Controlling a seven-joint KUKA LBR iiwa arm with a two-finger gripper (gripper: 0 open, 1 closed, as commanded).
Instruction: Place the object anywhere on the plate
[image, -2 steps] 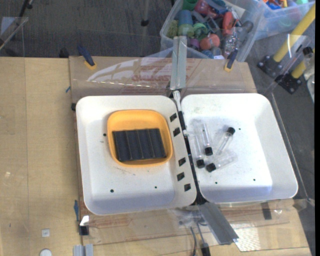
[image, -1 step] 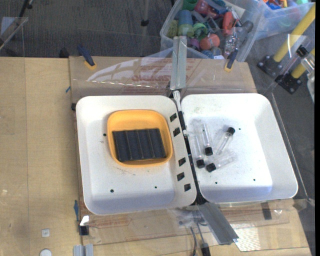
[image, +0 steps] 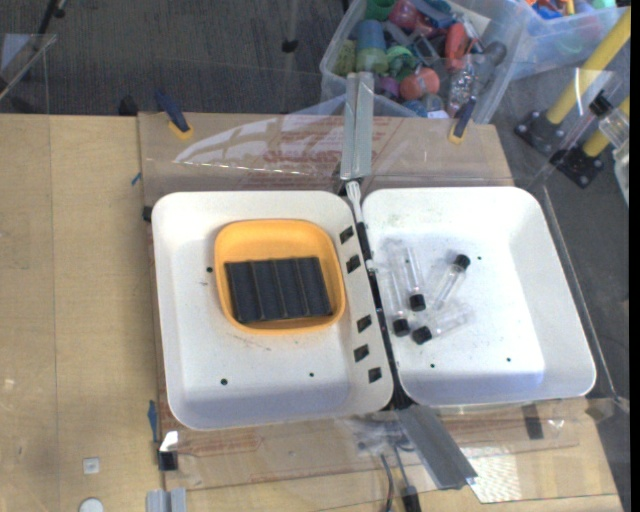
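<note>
An orange plate (image: 232, 243) sits in the left white bin (image: 180, 350). A black ribbed rectangular object (image: 278, 289) lies flat on the plate, covering most of its middle. In the right white bin (image: 520, 340) lie several clear plastic vials with black caps (image: 428, 289), clustered near the bin's left side.
A clear tub of colourful toys (image: 420, 45) stands behind the bins. A metal divider bar (image: 356, 130) runs between the bins at the back. Yellow and black equipment (image: 585, 110) stands at the far right. Wooden bench surface surrounds the bins.
</note>
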